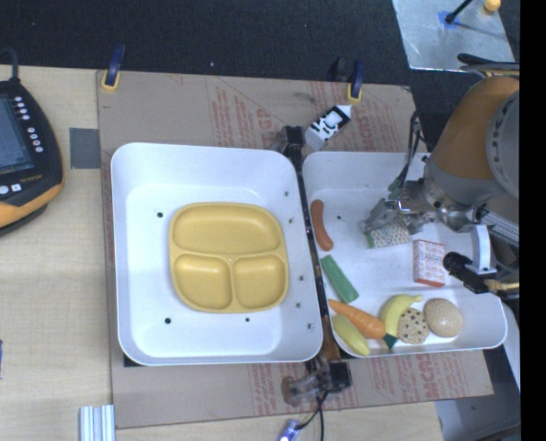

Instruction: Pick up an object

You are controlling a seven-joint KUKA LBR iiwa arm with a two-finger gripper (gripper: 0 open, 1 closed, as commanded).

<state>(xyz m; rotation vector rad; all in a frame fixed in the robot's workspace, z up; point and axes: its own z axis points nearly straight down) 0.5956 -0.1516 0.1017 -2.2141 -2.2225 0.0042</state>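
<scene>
My gripper (383,220) reaches from the right into the right bin (346,168) and hangs low over a small grey-green speckled block (389,236). In the same bin lie a brown sausage (322,224), a green pickle (339,278), a carrot (359,319), a yellow banana (349,335), a second banana (397,309), a speckled cookie (413,327), a tan potato (443,319) and a small red-and-white carton (428,262). The arm hides part of the bin's right side.
The left bin (135,177) holds a yellow divided plate (228,254). A teach pendant (11,154) lies at the bench's far left. Clamps (113,66) pin the cardboard sheet at the back edge.
</scene>
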